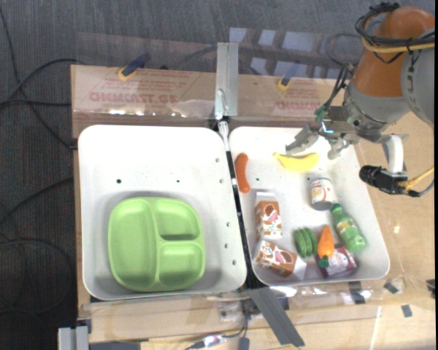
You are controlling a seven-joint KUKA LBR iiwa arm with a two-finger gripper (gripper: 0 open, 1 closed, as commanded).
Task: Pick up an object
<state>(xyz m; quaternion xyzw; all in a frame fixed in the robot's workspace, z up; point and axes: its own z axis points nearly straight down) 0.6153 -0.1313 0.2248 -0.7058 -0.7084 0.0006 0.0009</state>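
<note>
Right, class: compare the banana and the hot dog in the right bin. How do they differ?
The banana is yellow; the hot dog is orange-red. The banana lies roughly crosswise near the bin's far wall, just under the gripper; the hot dog lies lengthwise along the left wall of the right bin. The banana is curved, the hot dog nearly straight. Both are long toy foods in one bin.

Arm cut off at right edge.

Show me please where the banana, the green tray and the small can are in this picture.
banana (301,162): camera view, on the middle of its yellow body, in the right bin.
green tray (156,242): camera view, on the ridge between its compartments, in the left bin.
small can (320,192): camera view, on its labelled side, below the banana.
</note>
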